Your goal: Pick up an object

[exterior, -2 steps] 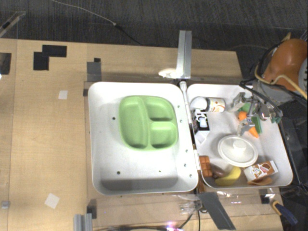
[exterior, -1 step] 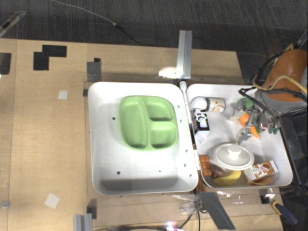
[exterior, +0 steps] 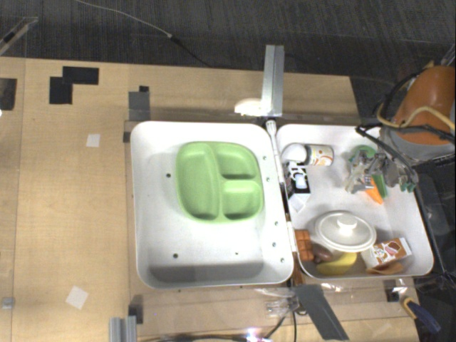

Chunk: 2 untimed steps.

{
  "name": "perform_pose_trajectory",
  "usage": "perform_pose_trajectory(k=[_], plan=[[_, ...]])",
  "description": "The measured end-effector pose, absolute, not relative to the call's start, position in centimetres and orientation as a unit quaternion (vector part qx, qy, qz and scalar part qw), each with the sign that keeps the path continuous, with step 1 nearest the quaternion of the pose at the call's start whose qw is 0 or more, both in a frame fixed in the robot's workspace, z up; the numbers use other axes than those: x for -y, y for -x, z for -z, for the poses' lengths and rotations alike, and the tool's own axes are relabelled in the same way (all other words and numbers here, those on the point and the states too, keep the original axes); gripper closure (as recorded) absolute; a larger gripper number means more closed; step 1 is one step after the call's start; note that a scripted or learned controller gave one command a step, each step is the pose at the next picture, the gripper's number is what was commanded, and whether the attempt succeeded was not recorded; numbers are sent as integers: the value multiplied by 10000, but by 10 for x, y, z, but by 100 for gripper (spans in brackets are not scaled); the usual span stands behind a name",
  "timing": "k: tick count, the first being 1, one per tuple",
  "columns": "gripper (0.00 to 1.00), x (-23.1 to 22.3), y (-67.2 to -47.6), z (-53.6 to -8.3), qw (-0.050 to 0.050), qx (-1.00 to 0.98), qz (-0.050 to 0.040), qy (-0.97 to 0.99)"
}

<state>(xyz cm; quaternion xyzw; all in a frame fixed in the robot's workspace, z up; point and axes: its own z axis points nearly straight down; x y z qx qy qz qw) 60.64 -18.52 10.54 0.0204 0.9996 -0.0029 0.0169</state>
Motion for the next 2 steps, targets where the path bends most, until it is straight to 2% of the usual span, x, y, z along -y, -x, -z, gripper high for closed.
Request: perform_pose_trajectory(k=[1,2], plan=[[0,185,-606,-105,163,-9997,27,-202],[0,174,-616,-89,66,-9978,6,-653]])
